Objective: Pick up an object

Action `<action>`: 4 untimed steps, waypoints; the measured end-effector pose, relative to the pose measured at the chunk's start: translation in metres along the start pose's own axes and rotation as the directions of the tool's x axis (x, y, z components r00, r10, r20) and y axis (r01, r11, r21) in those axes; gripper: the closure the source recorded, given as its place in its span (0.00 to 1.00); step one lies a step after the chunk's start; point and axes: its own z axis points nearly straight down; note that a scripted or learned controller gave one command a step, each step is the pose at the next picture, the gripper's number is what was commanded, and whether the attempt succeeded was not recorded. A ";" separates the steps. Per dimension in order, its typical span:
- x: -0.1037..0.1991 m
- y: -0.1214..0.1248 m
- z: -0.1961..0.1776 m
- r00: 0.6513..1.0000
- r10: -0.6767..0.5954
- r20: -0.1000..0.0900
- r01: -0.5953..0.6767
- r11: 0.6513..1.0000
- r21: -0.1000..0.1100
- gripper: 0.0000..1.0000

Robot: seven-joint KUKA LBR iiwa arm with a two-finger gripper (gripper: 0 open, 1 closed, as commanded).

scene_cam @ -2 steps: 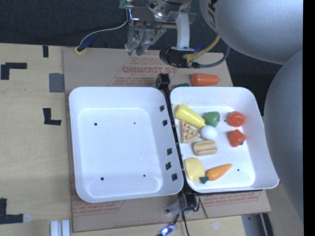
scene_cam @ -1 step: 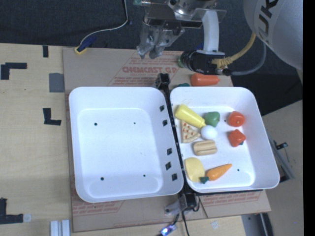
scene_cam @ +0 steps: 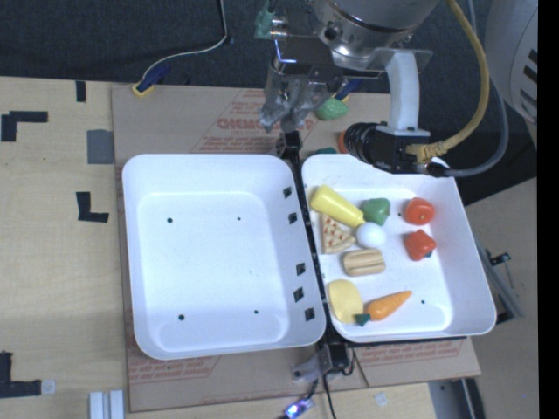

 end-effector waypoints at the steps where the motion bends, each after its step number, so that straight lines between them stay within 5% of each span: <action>1: 0.000 0.002 0.002 1.000 0.002 0.002 -0.002 1.000 0.001 0.00; 2: 0.057 -0.035 0.110 1.000 -0.004 0.005 0.004 1.000 0.012 0.00; 3: 0.055 -0.033 0.094 1.000 -0.003 0.003 0.003 1.000 0.003 1.00; 4: 0.027 -0.032 -0.006 1.000 0.003 -0.003 -0.003 1.000 -0.010 1.00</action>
